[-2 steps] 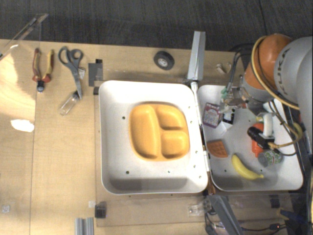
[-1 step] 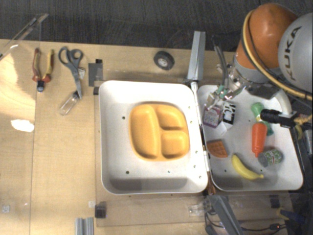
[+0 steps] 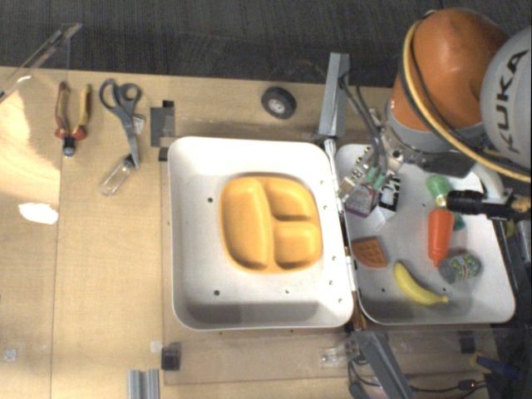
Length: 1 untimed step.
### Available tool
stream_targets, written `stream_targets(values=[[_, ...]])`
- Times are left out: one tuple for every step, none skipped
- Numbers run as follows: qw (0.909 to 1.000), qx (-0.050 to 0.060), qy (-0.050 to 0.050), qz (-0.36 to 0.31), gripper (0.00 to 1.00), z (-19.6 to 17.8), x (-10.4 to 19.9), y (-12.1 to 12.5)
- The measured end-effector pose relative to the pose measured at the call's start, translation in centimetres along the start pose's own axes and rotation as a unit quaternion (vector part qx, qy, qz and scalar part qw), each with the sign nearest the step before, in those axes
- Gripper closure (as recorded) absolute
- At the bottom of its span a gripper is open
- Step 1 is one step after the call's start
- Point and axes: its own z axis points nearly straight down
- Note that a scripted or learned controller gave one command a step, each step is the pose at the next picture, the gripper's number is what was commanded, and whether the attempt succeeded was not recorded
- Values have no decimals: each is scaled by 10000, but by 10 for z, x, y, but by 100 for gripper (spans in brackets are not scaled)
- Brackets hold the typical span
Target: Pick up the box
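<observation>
**Ana:** Looking down from the overhead camera view, where does the box lie from the claw?

**Ben:** The gripper point(image 3: 371, 175) hangs over the far-left corner of the right bin point(image 3: 490, 310), close to the wall shared with the left bin point(image 3: 195, 298). What I take for the box point(image 3: 361, 200) is a small purplish-grey thing just under and to the near-left of the fingertips. It may be touching them, but the view is too muddled there to be sure.

**Ana:** Is it held?

**Ben:** I cannot tell. The fingers blur into the wrist hardware, so whether the claw is wide or narrow is beyond me, and I see nothing plainly between them.

**Ana:** And its long axis?

**Ben:** Too small to read. The coming move turns on that short offset: the box sits a touch nearer and further left than the claw, hard by the bin wall, so I judge the wall could crowd one finger.

**Ana:** Count the rest.

**Ben:** One arm, so no choice of hand. In the right bin: one banana point(image 3: 420, 286) near the front, one carrot point(image 3: 440, 234) lying far-to-near, one small can point(image 3: 460, 266) beside it, one orange-brown waffle-like piece point(image 3: 370, 252), one dark card point(image 3: 389, 194) just right of the box. In the left bin: one yellow divided tray point(image 3: 272, 223). On the bench, far left: one pair of scissors point(image 3: 125, 115) and one pair of pliers point(image 3: 70, 116).
</observation>
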Motion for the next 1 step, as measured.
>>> stream_targets(values=[[9686, 22, 7, 2486, 100, 38, -32, 22]])
